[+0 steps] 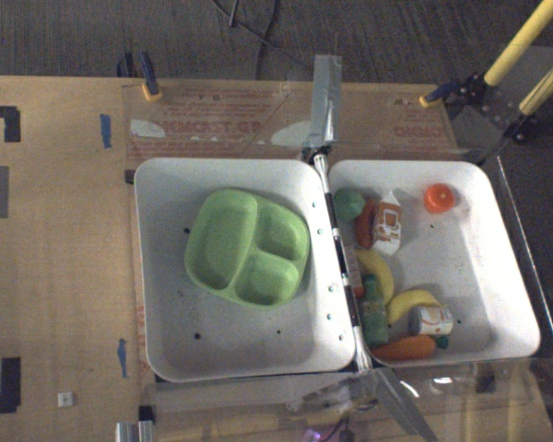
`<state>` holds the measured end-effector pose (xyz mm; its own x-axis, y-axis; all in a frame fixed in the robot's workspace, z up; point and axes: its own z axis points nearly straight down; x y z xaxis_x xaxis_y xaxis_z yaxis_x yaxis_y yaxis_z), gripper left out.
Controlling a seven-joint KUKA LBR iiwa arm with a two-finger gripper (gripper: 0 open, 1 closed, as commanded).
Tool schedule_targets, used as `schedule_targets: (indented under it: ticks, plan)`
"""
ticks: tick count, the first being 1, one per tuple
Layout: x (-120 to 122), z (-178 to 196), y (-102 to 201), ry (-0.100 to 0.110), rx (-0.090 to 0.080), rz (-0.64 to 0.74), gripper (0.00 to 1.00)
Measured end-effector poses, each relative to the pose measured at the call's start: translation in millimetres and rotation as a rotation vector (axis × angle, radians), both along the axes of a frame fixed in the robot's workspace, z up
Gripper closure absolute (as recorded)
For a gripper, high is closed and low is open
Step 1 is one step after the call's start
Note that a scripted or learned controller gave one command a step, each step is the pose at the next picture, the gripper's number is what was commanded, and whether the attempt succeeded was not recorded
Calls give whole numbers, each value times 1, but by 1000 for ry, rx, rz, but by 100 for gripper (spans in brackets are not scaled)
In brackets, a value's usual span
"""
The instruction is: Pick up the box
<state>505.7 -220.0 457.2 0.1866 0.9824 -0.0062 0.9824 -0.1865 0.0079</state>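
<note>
While the two white bins sit side by side on the bench, the box (pixel 387 226) I am after lies in the right bin (pixel 503 247), toward its far left part. It is a small white carton with a red-orange print, its peaked top pointing to the far side. How my gripper stands, spread or pressed together, I cannot tell from this view.

Just left of the box lies a reddish piece (pixel 364 232), touching or nearly touching it, and beyond that a round green piece (pixel 347 203) against the wall between the bins. An orange round thing (pixel 439 197) sits to the right of the box, well apart from it, by the far wall.

Nearer than the box, a yellow banana (pixel 376 270) lies close to the dividing wall. A second banana (pixel 409 301) curves over a small can (pixel 431 320) lying on its side. A carrot (pixel 404 348) rests along the near wall, with a dark green piece (pixel 375 317) just left of the can.

The left bin (pixel 166 339) bears a green divided plate (pixel 249 247), turned at a slant, with three compartments.
</note>
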Motion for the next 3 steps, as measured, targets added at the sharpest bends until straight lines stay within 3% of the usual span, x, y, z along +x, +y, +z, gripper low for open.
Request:
schedule_targets:
  ticks: [1,2,3]
  plan:
    - [16,-43,55,8,9,-166,0]
    - [17,-32,55,5,7,-163,100]
    - [56,-22,14,2,8,-657,100]
